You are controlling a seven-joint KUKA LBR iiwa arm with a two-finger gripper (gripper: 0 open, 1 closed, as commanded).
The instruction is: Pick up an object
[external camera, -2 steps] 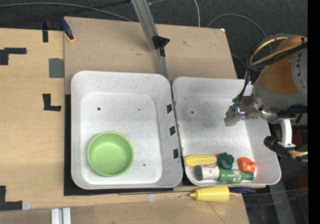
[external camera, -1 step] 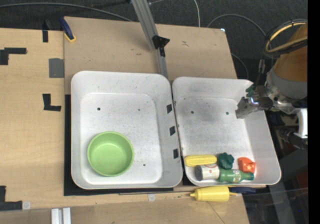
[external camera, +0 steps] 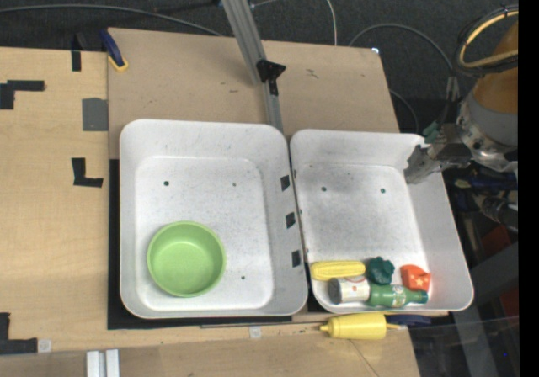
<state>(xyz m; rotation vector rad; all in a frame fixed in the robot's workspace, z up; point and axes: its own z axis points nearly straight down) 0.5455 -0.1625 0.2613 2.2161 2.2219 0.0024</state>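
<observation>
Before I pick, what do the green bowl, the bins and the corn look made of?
Green bowl: likely plastic, an even matte light green with a soft sheen at the rim. Bins: probably moulded plastic, white, with rounded corners and dark speckled scuffing on the floors. Corn: looks like a plastic or rubber toy, uniform yellow; too small to tell which.

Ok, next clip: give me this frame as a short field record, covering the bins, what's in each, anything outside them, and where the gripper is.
left bin: shallow white tray holding a round green plastic bowl near its front-left corner
right bin: toys clustered along the front edge: yellow corn cob, white can, dark green lump, green bottle, orange-red piece
outside bins: yellow mustard-style bottle on the bench, in front of the right bin
gripper: at the right bin's back-right rim, away from the toys
grasp: nothing seen in it
</observation>
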